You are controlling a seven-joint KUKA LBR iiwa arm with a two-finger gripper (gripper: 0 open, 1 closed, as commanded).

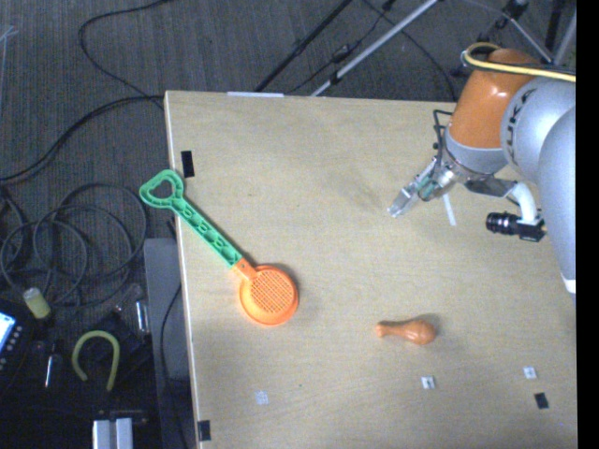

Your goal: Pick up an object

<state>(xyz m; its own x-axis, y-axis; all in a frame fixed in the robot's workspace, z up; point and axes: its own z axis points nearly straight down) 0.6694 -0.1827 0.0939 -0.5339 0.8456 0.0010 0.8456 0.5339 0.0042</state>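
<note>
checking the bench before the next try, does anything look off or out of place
One thing: the toy strainer with an orange mesh head and green plastic handle lies with its handle loop past the tan bench top's left edge. The small orange gourd-shaped toy lies flat, well inside.

orange-headed strainer, green handle, perhaps flat

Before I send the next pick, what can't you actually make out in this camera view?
- Gripper: too small and blurred to tell how its tips stand.
- Arm: cut off by the right edge.
- Orange drumstick-shaped toy: too small to identify surely.
- Small dark and white marks on the bench: too small to read.
</note>
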